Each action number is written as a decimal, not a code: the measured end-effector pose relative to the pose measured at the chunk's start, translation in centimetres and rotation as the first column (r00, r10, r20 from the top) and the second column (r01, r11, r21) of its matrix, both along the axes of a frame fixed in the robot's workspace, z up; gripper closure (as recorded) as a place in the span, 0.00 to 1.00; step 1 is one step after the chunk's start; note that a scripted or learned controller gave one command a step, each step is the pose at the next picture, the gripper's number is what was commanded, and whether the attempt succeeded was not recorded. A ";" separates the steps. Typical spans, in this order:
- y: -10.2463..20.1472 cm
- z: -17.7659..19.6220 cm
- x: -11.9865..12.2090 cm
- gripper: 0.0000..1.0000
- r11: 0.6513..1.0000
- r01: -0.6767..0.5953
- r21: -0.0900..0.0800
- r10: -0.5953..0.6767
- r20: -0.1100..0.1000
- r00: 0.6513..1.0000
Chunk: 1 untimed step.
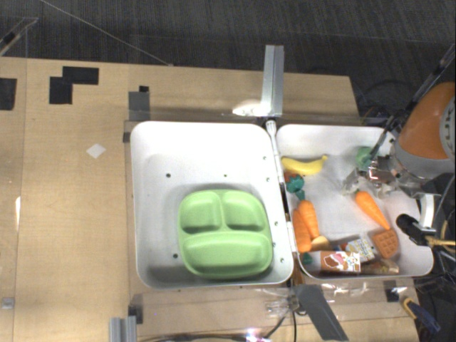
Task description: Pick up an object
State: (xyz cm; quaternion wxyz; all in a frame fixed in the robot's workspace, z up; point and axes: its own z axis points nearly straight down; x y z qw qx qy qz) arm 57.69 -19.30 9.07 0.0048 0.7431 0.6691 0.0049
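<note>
L to R. Bench point(64, 212) is light wood w/ black square marks at the far-left top. Left bin point(153, 155), white, shallow: a green divided tray point(224, 231) sits in its lower middle, three compartments, nothing in them. Metal post point(273, 80) stands at the far edge where the two bins meet.

Right bin point(324, 144): along its left wall a banana point(305, 164) lying roughly flat near the top, a small teal piece point(294, 185) just below it, then an orange carrot point(306, 224) running down the wall. Along the bottom edge a brown snack packet point(349, 259) w/ printed label, and a waffle-like brown square point(385, 243) just right of it. A second carrot point(372, 209) lies tilted in the bin's right half, upper end near the gripper, lower end near the waffle square.

Gripper point(372, 171) is low over the upper right of that bin, just above the 2nd carrot's top end; a small green thing point(365, 154) sits right by it. Fingers are a blur of metal and cable, so opening width: can't tell, nor whether anything is between them. Arm point(427, 130), orange band and grey, comes in from the right and is cut off by the frame edge; it hides the bin's right wall and whatever lies under it.
</note>
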 end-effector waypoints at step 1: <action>0.1 1.3 0.3 1.00 1.000 0.000 0.001 0.000 0.009 1.000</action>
